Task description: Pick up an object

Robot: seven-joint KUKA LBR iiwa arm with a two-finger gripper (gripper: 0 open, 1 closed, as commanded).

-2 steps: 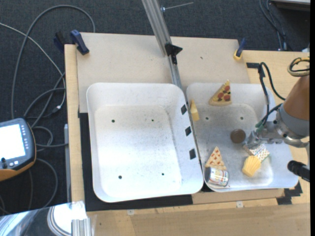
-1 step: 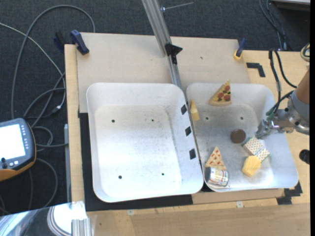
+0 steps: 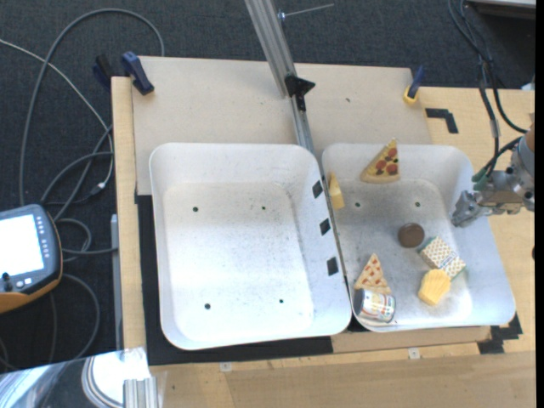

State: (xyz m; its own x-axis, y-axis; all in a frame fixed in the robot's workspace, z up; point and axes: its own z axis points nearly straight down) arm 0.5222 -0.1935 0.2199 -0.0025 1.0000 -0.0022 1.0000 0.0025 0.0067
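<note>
Pincer: [image 3: 466, 209] at the right rim of the right bin, just over the rim's edge; whether it stands wide or narrow cannot be told, and nothing is seen held in it.
Arm: [image 3: 518, 177] enters from the right edge, its end reaching leftward toward the right bin, low over the surface.
Right bin: [image 3: 486, 253] holds all the loose objects listed below.
Pizza slice, upper: [image 3: 382, 163] near the bin's far wall, tip pointing up and slightly right, long axis tilted off upright.
Pizza slice, lower: [image 3: 371, 273] near the bin's left wall, tip pointing up, long axis close to upright.
Brown disc: [image 3: 411, 235] mid-bin, left of and below the pincer, apart from it.
Patterned block: [image 3: 444, 256] just below and right of the disc, long axis slanting down to the right.
Yellow block: [image 3: 434, 288] just below the patterned block, near touching.
Can: [image 3: 375, 305] lying on its side at the bin's near-left corner, just below the lower slice, long axis roughly left-right.
Left bin: [image 3: 238, 245] beside the right bin, walls touching.
Surface: [image 3: 221, 100] pale board carrying both bins.
</note>
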